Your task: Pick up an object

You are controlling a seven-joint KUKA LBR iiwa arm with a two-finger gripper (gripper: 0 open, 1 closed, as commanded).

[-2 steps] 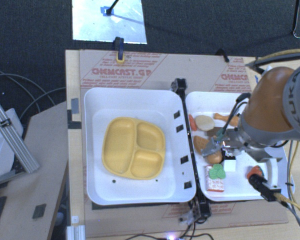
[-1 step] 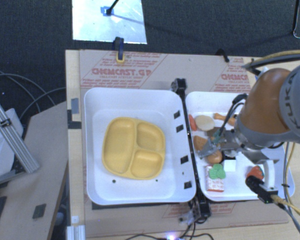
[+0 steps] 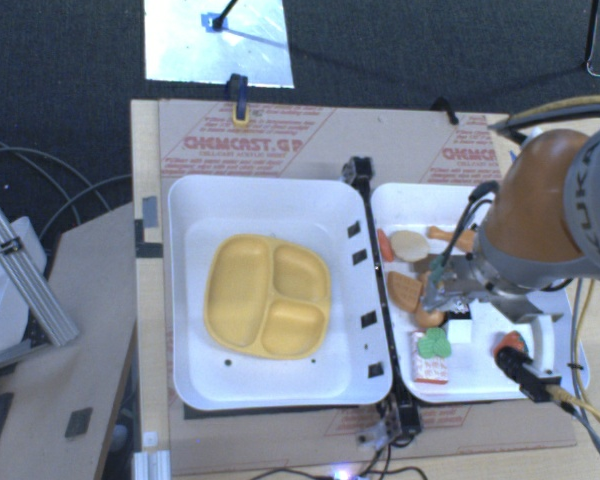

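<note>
lying just beneath the pincer (image 3: 442,293): brown food piece (image 3: 407,290)

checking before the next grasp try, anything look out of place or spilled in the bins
Nothing stands out. The yellow divided plate lies flat in the left bin. The small food items, among them a toast piece and a green-topped packet, lie scattered inside the right bin, none over its rim.

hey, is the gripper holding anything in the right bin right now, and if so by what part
Cannot be told. The gripper is down among the food items in the right bin, over a brown piece, but the arm hides its tips.
</note>
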